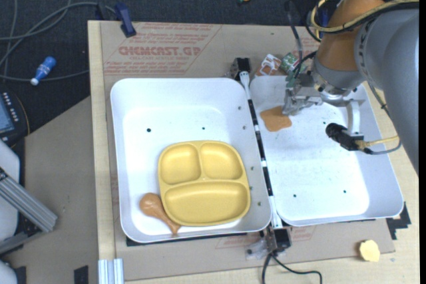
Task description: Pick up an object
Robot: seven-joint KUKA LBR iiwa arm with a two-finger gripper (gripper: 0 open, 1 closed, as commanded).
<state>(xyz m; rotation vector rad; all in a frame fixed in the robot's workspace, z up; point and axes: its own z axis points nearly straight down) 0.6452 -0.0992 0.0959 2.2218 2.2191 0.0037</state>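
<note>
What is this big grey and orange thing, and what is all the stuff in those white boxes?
That big grey and orange thing is a robot arm. A computer program moves it, and its job is to pick something up. The picture comes from one camera fixed above the bench, looking down at a slant, so the arm comes in from the right.

On the bench sit two shallow white bins. The left bin has a yellow plate with three sections and a toy chicken drumstick tucked beside it. In the right bin lies a flat orange-brown piece. The arm's tool is right above that piece, at its edge. I can't tell if it has grabbed it.
</note>
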